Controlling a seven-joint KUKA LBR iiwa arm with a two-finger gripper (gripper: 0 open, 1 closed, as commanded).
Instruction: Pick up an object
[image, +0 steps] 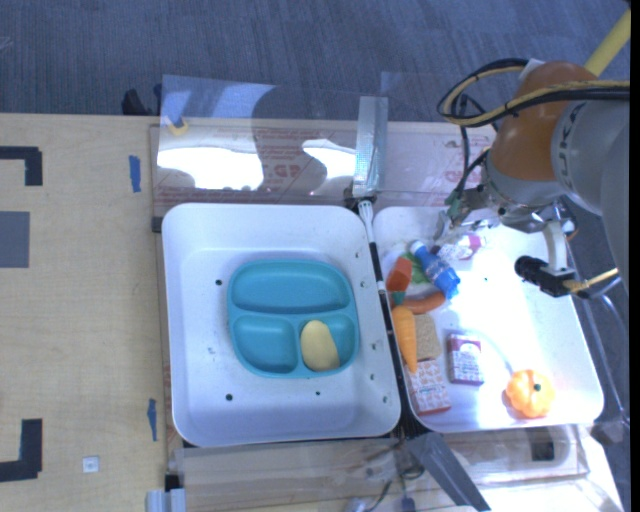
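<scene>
The right bin (545, 325) holds several objects in a cluster along its left side. A blue bottle (437, 267) lies slanted beside an orange-red piece (400, 272). Below them are a carrot (405, 340), a tan cracker (427, 338), a small maroon box (465, 358) and a red-and-white packet (428, 388). An orange pumpkin-like toy (529, 392) sits alone at the front right. My gripper (462, 222) hangs over the far part of this bin, just up and right of the blue bottle. Glare and the wrist hide its tip.
The left bin (190, 330) carries a teal divided tray (290, 290) with a yellow lemon-like object (320, 345) in its lower right compartment. A clear wall (260, 150) stands behind the bins. The orange-banded arm (540, 130) and its cables cover the top right.
</scene>
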